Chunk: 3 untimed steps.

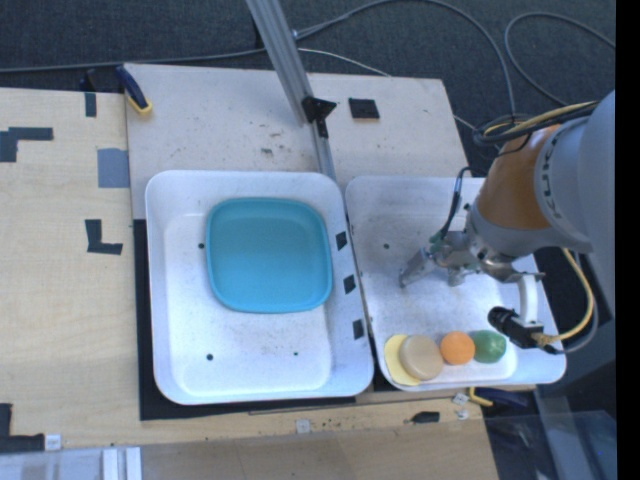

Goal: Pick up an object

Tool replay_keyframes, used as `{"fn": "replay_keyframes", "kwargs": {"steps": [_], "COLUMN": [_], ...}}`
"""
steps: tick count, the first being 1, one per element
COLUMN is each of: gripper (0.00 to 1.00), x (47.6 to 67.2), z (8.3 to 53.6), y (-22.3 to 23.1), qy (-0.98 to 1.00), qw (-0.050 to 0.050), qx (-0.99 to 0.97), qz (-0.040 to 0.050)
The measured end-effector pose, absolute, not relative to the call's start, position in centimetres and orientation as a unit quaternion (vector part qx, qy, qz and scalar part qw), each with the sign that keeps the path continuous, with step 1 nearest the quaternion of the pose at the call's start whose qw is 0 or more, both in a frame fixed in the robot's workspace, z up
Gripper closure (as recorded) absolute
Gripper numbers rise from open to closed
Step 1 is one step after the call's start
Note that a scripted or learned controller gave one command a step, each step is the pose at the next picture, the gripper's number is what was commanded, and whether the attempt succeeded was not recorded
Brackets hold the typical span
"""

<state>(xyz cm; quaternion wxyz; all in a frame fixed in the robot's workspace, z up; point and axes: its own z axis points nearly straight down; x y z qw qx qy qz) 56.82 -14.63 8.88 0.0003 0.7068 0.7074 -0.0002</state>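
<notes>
Fingers (408,275) of the gripper (420,261) are spread apart with nothing between them, low over the bare white floor of the right bin (390,213), about at its middle.

Nearer than the gripper, four small things lie in a row along that bin's near edge, apart from the gripper. From left to right they are a flat yellow disc (392,360), a tan round lump (423,356) resting partly on the disc, an orange ball (457,348) touching the lump, and a green ball (489,345) just beside the orange one.

To the right of the gripper, the grey arm (585,173) comes in from the right edge, with its orange band (508,186) above the wrist. Black and yellow cables run along it.

Touching the right bin on its left side is the left bin (165,268). A square blue plate (268,254) with rounded corners lies flat in its far half.

Both bins sit on a pale board (220,118), which rests on a wooden bench (60,268) marked with bits of black tape. A grey metal rail (282,43) slants from the far edge down to where the bins meet. A blue and yellow clamp (134,92) sits at the board's far left corner. Beyond the board, loose cables (480,38) lie on a dark floor.
</notes>
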Motion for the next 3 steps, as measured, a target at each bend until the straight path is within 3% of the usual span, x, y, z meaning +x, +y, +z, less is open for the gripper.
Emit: {"fn": "replay_keyframes", "kwargs": {"steps": [1,2,3], "gripper": [1.00,1.00,1.00], "x": [56.9,56.3,56.9], "z": [10.1,16.0,22.2], "y": [-14.7,-15.0,-15.0], "qy": [0.707,0.707,0.707], "qw": [0.002,0.002,0.002], "qx": [0.707,0.707,0.707], "qz": [0.0005,0.0012,0.0015]}}
